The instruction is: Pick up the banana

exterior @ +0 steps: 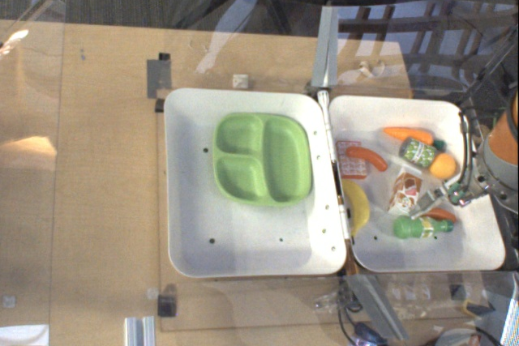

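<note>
The yellow banana point(358, 207) lies in the right bin point(478, 255), against its left wall and near the front. My gripper point(439, 199) hangs low over the right half of that bin, well to the right of the banana. It sits among a small carton point(405, 192), a green bottle point(420, 228) and a red piece point(443, 215). Nothing is visibly held in it.
The right bin also holds a carrot point(408, 134), a red sausage point(371, 159), a red packet point(350, 161), a green can point(418, 151) and an orange point(443, 166). A green divided plate point(264, 158) rests in the left bin point(195, 239).
</note>
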Available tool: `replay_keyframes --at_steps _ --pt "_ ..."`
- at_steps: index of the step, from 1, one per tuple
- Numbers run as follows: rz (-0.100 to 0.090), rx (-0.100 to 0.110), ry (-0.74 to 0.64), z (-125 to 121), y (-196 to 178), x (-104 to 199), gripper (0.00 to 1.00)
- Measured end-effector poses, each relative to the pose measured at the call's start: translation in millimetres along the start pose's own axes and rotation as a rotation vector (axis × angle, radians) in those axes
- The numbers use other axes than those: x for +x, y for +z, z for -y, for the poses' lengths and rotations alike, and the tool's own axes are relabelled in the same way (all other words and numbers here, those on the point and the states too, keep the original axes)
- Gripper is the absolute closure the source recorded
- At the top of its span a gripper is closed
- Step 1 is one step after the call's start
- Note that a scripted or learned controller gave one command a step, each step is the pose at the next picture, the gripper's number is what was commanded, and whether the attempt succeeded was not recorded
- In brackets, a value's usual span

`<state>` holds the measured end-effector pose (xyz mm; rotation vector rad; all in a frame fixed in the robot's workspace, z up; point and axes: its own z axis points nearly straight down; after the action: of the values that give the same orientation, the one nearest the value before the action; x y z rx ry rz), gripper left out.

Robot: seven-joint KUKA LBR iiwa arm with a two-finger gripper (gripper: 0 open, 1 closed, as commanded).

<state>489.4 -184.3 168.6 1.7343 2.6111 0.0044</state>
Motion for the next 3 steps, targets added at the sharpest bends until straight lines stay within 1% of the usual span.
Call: replay_keyframes --at_steps 1,2,3 --pt "0.002 -0.003 -0.052 -21 41 49 0.00" --pt "0.016 -0.007 -0.060 -52 74 64 0.00" --pt "0.022 -0.005 -0.171 -119 74 38 0.00"
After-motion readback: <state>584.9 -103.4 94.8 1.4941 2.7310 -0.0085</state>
